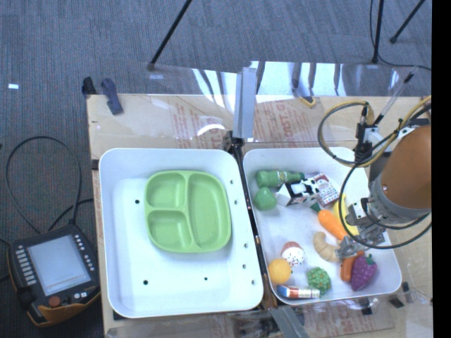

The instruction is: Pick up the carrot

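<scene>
**A:** Start at the near edge. What's in the right bin?

**B:** Along its near wall lies a small tube with a red end. Just behind that sit a green broccoli-like piece, an orange ball and a purple bunch of grapes. A red-topped white piece is beside the ball.

**A:** And the gripper?

**B:** The gripper is low over the right side of that bin, close above the grapes and a short orange piece beside them. I cannot tell how its jaws stand; the wrist and cables hide them.

**A:** Where's the carrot?

**B:** The carrot lies tilted on the bin floor, just left of the gripper, with a tan curved piece touching its near side. I see nothing gripped.

**A:** Further back?

**B:** A black-and-white cow-print carton, a red-and-white box, a round green item and a green bottle lying flat.

**A:** The left bin?

**B:** It holds a green divided plate, lying flat near the middle. Off the bench, on the floor at the left, sits a teach pendant.
</scene>
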Motion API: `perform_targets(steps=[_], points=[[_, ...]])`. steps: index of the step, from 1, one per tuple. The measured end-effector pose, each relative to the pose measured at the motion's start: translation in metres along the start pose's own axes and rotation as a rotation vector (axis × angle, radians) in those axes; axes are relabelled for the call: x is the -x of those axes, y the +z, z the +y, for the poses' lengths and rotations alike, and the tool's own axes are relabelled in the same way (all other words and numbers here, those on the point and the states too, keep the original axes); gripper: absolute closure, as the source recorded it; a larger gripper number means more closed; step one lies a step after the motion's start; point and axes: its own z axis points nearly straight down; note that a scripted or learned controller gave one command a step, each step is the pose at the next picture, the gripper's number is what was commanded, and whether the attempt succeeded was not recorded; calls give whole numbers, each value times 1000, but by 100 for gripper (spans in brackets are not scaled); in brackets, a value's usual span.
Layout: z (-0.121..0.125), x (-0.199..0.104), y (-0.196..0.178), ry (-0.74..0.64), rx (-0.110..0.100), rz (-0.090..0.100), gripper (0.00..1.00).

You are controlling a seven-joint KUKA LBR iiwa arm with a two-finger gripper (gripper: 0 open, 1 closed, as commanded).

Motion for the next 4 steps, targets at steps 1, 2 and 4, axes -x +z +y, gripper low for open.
perform_targets(steps=[1, 2, 4], points=[[-9, -58, 80, -651, 5, -1, 100], [-7, -29, 128, 163, 5, 4, 100], [50, -33, -9, -580, 6, 0, 0]])
